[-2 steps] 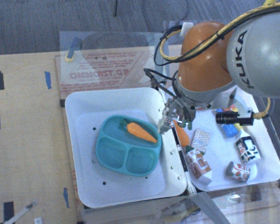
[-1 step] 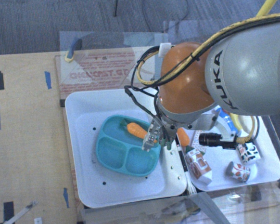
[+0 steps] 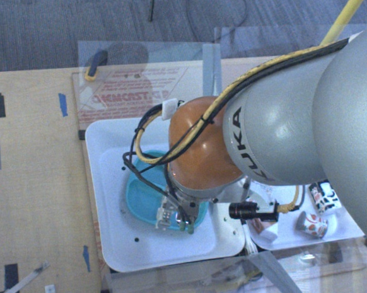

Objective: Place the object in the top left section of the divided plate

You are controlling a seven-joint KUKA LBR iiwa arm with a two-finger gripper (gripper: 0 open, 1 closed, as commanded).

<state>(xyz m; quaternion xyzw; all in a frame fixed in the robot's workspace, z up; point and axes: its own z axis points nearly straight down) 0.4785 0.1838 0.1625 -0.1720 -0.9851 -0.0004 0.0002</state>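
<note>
Arm over left bin, wrist low above the turquoise plate.

Arm (image 3: 283, 122) reached in from the right, orange band (image 3: 199, 144) sitting directly over the left bin (image 3: 110, 180). Divided plate (image 3: 140, 200), turquoise, lay in that bin, approx. half hidden under the wrist; dividers not readable. Gripper (image 3: 175, 218) was at plate's lower right edge, just above it; wrist blocked the view, so open/closed state cannot be told. Task object not identifiable. Right bin (image 3: 231, 234) held small items, incl. a red-and-white patterned piece (image 3: 311, 225) and a crumpled white one (image 3: 269, 232), well apart from plate.
</note>
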